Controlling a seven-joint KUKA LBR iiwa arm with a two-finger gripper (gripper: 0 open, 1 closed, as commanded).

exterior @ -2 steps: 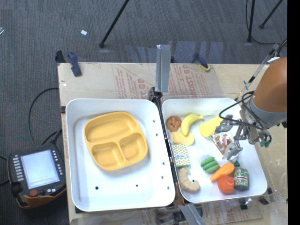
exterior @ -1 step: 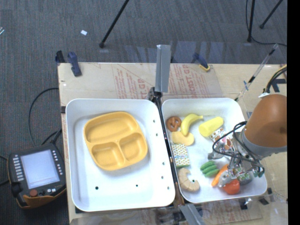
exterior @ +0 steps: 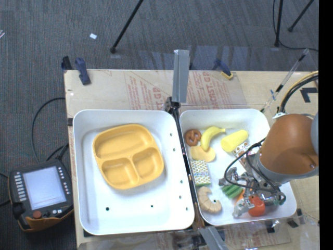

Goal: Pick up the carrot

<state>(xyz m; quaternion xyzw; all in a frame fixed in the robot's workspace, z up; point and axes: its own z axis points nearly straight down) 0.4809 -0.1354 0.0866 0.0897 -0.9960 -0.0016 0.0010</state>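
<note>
Pickup looks unfinished: the orange toy carrot with green top point(exterior: 235, 192) lies in the right white bin's point(exterior: 260, 120) front corner, beside the lowered end effector point(exterior: 248, 204), whose grip I cannot tell.

Dark grey carpet point(exterior: 156, 25) surrounds a wooden bench point(exterior: 119, 87), with black tripod legs point(exterior: 127, 22) standing behind it
</note>
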